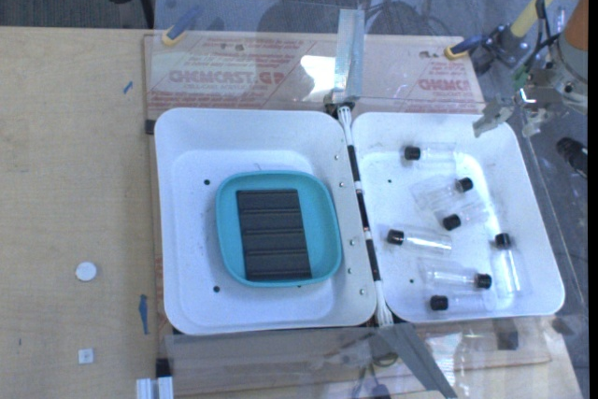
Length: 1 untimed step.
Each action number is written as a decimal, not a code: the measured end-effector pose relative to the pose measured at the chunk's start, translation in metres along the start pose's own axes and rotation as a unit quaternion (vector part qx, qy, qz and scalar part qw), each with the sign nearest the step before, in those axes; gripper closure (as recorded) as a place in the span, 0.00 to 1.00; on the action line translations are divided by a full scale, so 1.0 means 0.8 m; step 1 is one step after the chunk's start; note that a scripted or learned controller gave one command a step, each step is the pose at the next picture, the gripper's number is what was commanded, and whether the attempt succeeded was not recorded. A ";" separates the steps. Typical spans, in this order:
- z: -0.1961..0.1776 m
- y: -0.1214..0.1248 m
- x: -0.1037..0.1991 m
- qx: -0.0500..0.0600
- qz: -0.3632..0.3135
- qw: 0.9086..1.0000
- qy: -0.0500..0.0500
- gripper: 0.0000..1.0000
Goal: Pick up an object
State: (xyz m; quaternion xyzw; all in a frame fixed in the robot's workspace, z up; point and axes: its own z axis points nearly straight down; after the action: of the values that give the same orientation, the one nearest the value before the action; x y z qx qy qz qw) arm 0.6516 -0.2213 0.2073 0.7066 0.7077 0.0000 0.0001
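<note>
Item for you: clear vials with black caps (420, 241), scattered in the right bin (537, 201), below and left of the gripper (509, 112); its grip state can't be told.

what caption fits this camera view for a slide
Gripper poised at the far corner of the right bin of clear black-capped vials; the left bin holds a teal tray.

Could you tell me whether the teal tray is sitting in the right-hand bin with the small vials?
No, the teal tray sits in the left bin, while the clear black-capped vials lie in the right bin.
</note>
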 end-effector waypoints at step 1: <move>0.140 -0.003 0.011 0.000 -0.013 1.000 0.005 0.00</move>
State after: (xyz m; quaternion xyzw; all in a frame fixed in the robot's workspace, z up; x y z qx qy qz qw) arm 0.6493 -0.2128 0.0956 0.6970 0.7171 0.0035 -0.0036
